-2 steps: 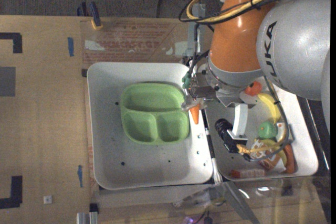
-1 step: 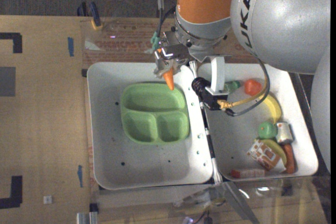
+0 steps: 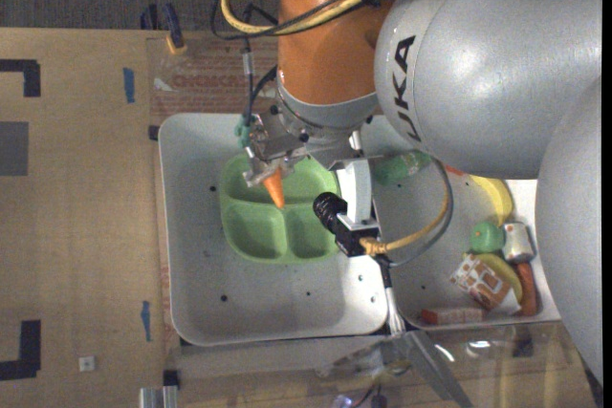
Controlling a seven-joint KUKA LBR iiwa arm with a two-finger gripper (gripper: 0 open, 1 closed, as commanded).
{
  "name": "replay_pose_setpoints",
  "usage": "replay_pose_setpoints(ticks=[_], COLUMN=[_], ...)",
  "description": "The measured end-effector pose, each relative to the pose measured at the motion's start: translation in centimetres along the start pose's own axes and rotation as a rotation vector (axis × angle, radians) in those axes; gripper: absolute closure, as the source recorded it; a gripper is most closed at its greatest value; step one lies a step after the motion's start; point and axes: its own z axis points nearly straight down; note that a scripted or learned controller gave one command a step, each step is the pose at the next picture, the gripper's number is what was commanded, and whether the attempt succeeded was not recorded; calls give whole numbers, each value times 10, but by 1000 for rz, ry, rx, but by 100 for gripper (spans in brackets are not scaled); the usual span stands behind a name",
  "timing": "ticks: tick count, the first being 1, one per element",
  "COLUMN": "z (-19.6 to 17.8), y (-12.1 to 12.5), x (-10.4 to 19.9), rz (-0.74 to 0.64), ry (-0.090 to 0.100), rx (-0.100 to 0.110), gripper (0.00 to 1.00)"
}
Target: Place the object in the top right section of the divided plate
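- Right now the hand [image 3: 262, 169] sits low over the green divided plate [image 3: 253, 239], and its fingers are pinched on the upper end of a small orange carrot [image 3: 275, 191]
- The carrot hangs at a slant from the fingertips, its free end pointing down the view over the ridge where the plate's compartments meet, near the plate's middle; whether it touches the plate I cannot tell
- The plate lies in the left bin [image 3: 201, 291], toward that bin's upper right part, with white floor showing around it on the left and below
- Three compartments of the plate show: a larger one at the upper left and two smaller ones side by side along the lower edge, all bare; the plate's upper right part is hidden under the arm [image 3: 459, 62]
- The right bin [image 3: 426, 274] holds a loose cluster: a green object [image 3: 395, 169] near its upper left, a yellow banana [image 3: 495, 196], a small green piece [image 3: 484, 235], a silver can [image 3: 517, 244], an orange-and-white packet [image 3: 478, 277], an orange piece [image 3: 528, 289] just beside the packet, and a flat red item [image 3: 449, 314] by the lower rim
- Both bins stand side by side, rims touching, on the brown table [image 3: 76, 205]
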Motion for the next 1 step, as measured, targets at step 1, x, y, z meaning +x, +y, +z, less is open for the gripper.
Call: replay_pose_setpoints(ticks=[1], z=[43], y=[-20], x=[4], rz=[-47], ry=[0], rx=[-1], gripper=[100])
